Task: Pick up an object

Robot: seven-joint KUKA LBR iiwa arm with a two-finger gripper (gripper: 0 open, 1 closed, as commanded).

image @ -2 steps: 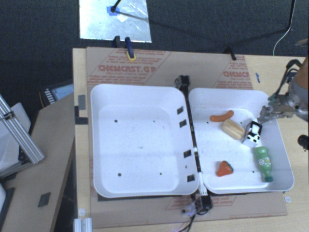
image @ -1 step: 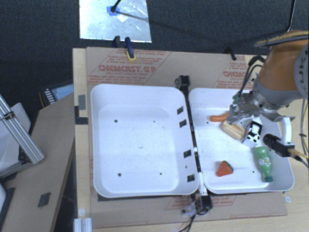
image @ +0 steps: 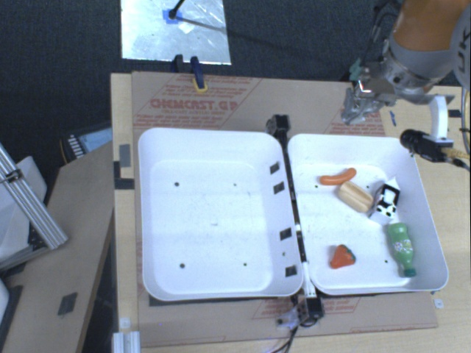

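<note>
Nearest the camera, a small red piece point(image: 341, 257) lies by the front edge of the right bin point(image: 427, 197), apart from the rest, so it looks the easiest pick. Along the bin's right side a green bottle point(image: 401, 248), a black-and-white carton point(image: 385, 201), a tan block point(image: 355, 196) and an orange sausage point(image: 338, 176) crowd together; a grab there may nudge neighbours or slip. The gripper point(image: 360, 109) hangs beyond the bin's back edge, carrying nothing; I cannot tell its opening. The cardboard reads "CHEMCAST GP".

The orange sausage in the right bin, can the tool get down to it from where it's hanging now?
Probably yes. The orange sausage lies apart from the bread roll, with bare bin floor on its far side. The tool hangs above the right bin's far rim, and nothing stands between them.
</note>
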